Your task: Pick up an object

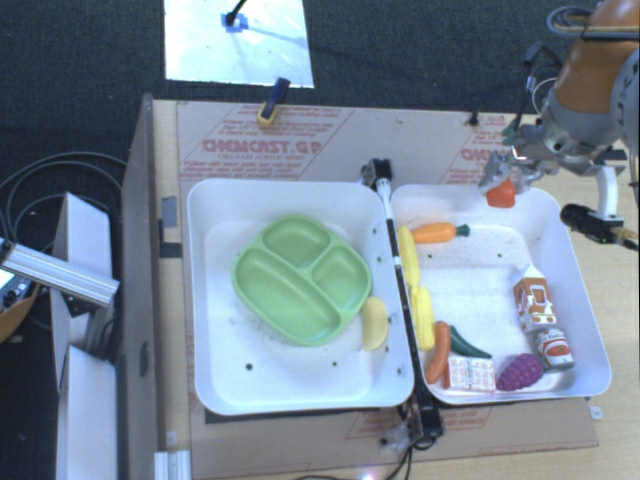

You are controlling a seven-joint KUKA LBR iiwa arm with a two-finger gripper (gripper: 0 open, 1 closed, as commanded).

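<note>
Table seen from above, bearing two shallow white bins side by side. Left bin carrying a green divided plate, with a pale yellow piece just beside the plate at the bin's right wall. Right bin crowded along two sides: yellow pieces and an orange carrot lined against the left wall, another carrot near the far edge, cartons, a purple grape cluster and a wafer-like block toward the near right corner; middle left bare, probably from things sliding outward. Arm hung over the right bin's far right corner. Tool raised above that corner, a small orange-red object apparently pinched at the fingertips, clear of the bin floor. Grip judged likely, though small and hard to confirm.
</note>
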